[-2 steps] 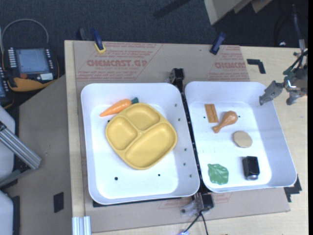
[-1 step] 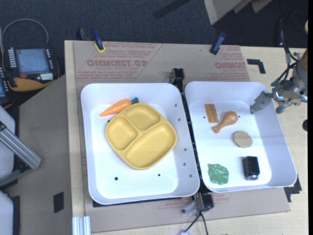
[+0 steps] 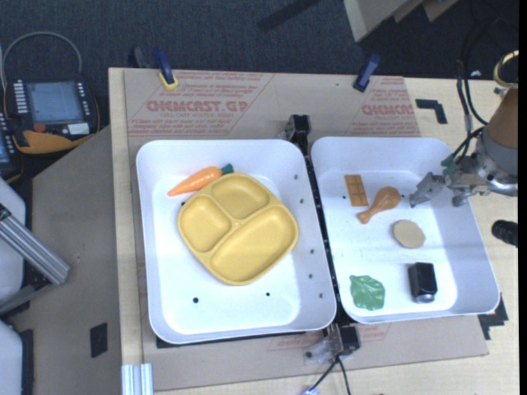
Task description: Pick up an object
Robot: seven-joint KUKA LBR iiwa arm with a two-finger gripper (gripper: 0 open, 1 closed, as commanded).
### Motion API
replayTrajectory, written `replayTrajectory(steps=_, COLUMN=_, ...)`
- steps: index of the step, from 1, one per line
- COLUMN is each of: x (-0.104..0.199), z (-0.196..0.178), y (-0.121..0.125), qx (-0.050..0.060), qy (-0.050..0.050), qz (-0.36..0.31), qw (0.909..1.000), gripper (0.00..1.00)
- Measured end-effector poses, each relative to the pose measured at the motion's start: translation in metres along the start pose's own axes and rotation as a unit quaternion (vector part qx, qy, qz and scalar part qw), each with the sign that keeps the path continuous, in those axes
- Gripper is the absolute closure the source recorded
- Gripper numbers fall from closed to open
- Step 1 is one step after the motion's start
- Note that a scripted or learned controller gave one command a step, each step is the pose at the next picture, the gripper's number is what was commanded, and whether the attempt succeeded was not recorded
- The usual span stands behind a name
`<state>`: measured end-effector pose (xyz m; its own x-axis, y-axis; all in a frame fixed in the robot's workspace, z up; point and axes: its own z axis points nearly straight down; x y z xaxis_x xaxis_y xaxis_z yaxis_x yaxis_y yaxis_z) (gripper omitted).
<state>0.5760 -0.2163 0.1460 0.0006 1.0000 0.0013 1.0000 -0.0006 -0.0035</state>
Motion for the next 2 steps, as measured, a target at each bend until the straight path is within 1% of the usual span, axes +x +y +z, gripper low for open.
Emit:
replayTrajectory(steps=1, x=0.009, z=0.048, y=0.004, qx=0.0, qy=0.0, qz=-0.001, qw=1.0, gripper=0.0)
replayTrajectory(steps=2, x=0.008, z=0.036, y=0.005, qx=-0.002, qy=-0.001, qz=-0.001, qw=1.0, gripper=1.0)
